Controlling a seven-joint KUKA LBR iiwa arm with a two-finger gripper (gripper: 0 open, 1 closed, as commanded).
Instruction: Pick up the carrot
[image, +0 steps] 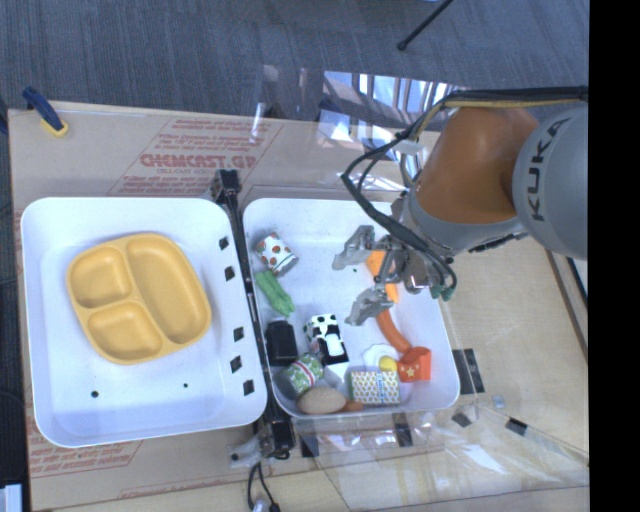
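Note:
The carrot (392, 331) is a slim orange piece lying slantwise near the right wall of the right bin (310, 215). Its upper end runs under the gripper's body. My gripper (360, 278) hangs over the middle right of that bin with its two grey fingers spread apart. One fingertip (350, 250) points up-left, and the other sits just left of the carrot's upper part. White bin floor shows between the fingertips. More orange (376, 263) peeks out by the finger bases; I cannot tell whether it belongs to the carrot.
The right bin also holds a red-and-white can (272, 252), a green vegetable (273, 292), a black block (280, 342), a cow toy (326, 338), a red block (414, 365) and several items along its front wall. A yellow divided plate (135, 295) lies in the left bin (40, 400).

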